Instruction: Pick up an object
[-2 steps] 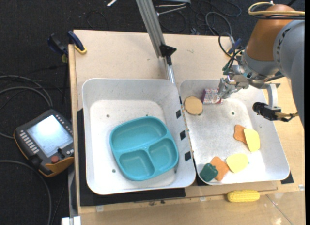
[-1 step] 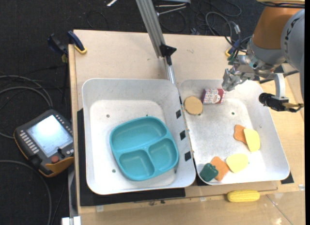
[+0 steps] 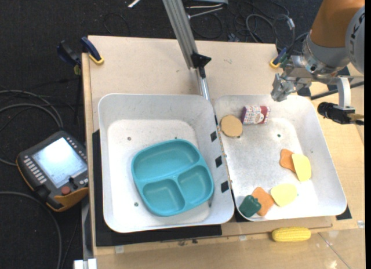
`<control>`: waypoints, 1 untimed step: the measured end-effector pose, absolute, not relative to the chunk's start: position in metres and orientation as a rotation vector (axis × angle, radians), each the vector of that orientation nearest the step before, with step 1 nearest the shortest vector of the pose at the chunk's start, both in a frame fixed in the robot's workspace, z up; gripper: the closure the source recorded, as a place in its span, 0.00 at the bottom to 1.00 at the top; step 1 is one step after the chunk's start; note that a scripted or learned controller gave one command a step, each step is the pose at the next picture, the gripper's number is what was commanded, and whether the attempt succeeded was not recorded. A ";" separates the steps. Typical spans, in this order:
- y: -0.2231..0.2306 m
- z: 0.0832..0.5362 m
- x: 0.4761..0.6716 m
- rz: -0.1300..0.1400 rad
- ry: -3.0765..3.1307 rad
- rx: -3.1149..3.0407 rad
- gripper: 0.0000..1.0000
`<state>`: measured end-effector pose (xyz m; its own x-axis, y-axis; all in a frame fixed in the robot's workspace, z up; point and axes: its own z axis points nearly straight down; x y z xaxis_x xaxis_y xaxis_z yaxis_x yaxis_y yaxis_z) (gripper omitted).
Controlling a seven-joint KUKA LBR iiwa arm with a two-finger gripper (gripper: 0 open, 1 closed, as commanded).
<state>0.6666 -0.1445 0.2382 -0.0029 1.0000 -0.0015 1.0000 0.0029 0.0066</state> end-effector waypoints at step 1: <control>-0.099 0.243 0.671 0.004 2.228 2.213 1.00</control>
